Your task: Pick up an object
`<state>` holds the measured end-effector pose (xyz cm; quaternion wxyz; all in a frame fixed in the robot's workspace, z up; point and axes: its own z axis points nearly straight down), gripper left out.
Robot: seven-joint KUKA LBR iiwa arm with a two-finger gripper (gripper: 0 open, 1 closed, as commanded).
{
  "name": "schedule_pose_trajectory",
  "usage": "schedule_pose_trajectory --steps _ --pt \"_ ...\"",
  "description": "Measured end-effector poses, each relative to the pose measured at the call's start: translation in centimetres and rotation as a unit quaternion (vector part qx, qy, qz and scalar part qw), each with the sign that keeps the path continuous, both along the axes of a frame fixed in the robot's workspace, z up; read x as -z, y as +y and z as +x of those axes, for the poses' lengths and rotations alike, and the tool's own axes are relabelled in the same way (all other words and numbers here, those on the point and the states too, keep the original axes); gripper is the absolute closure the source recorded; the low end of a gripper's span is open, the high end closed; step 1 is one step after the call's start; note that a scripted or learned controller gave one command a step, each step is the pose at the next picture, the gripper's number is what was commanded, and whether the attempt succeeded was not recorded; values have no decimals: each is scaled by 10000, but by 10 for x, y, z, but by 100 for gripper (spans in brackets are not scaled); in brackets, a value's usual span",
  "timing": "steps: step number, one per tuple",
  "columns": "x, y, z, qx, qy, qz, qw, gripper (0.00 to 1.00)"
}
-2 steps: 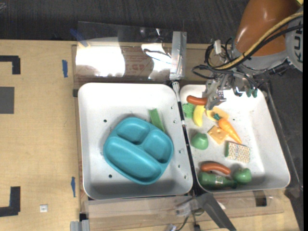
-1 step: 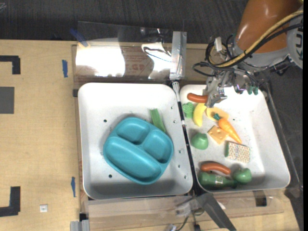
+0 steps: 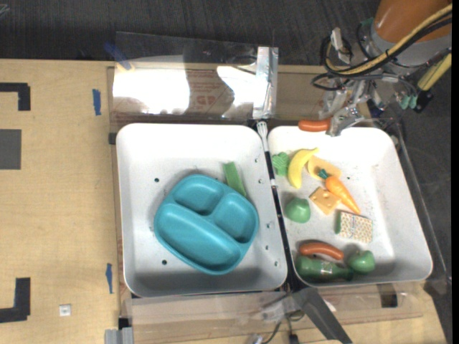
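**Hand up at the far rim of the right bin, sausage just beside it**

Nearest the camera, along the near wall of the right bin, we've got a green cucumber with a red sausage lying right against its far side. Further in from them sits a patterned cracker, then a carrot touching a yellow cheese cube. A green apple is left of the cheese, and a banana curves up toward the far left corner of that bin, beside a small green piece.

Now to the action: the hand hangs over the far rim of the right bin, cables bunched above it. Whether its fingers are spread or closed, I can't tell from here. A second red sausage lies on that far rim, just left of the hand.

Left of the right bin, the left bin carries a blue divided plate with a green strip at its far edge.
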<state>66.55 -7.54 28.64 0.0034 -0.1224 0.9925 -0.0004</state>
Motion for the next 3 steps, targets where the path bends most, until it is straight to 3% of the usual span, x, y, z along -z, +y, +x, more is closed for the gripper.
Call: schedule_pose_trajectory --steps 1,2,3 --pt "23 27 -74 -621 36 8 9981 100" --pt "18 92 -20 -563 21 19 9984 100" --pt "13 146 -106 -1565 34 9 9877 100"
